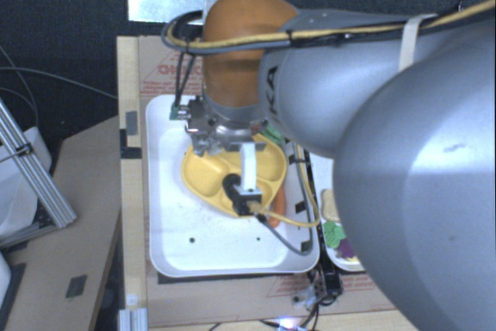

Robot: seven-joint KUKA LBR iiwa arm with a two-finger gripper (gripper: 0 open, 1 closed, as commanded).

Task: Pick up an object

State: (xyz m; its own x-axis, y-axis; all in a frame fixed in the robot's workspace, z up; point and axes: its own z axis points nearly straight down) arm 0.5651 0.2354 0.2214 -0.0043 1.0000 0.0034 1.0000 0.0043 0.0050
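Dark carpet surrounds the bench [130, 244]. On it, the left white bin [201, 248] holds a yellow dish-shaped object [203, 170] toward its far right side. The gripper [221, 137] sits over the dish's far edge; whether it is apart or clamped cannot be told. An orange piece [277, 203] lies just beside the dish's right rim.
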